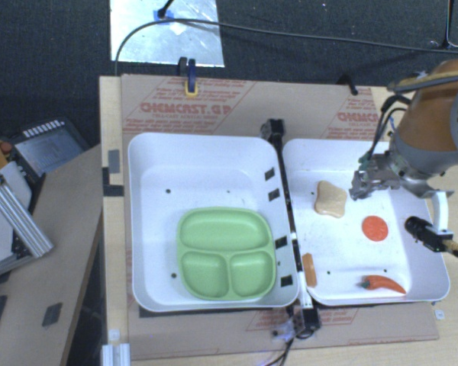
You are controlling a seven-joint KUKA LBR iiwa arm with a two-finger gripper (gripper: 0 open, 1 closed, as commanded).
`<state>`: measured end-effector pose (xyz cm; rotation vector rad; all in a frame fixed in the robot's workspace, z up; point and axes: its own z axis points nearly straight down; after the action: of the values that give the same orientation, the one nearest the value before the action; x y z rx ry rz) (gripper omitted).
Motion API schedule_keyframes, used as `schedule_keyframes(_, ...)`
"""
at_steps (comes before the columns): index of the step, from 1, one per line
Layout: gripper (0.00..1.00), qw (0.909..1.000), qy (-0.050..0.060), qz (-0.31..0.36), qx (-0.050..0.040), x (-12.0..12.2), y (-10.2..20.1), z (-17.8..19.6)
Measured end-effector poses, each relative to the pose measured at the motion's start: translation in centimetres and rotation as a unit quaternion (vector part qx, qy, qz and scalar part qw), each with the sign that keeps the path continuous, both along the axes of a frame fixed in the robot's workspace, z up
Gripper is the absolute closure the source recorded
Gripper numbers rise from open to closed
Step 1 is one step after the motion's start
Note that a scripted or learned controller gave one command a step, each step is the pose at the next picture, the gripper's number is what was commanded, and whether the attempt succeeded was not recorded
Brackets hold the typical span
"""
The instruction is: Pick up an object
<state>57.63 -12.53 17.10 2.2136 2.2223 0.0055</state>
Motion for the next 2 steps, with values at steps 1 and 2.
schedule_keyframes(1, 1.00, 1.0000, 0.000, -0.001, -0.0001, -0.8, -0.5, 5.4)
schedule_keyframes(2, 1.00, 1.0000, -0.001, 0.000, -0.0004, -0.6, -0.6, 10.8)
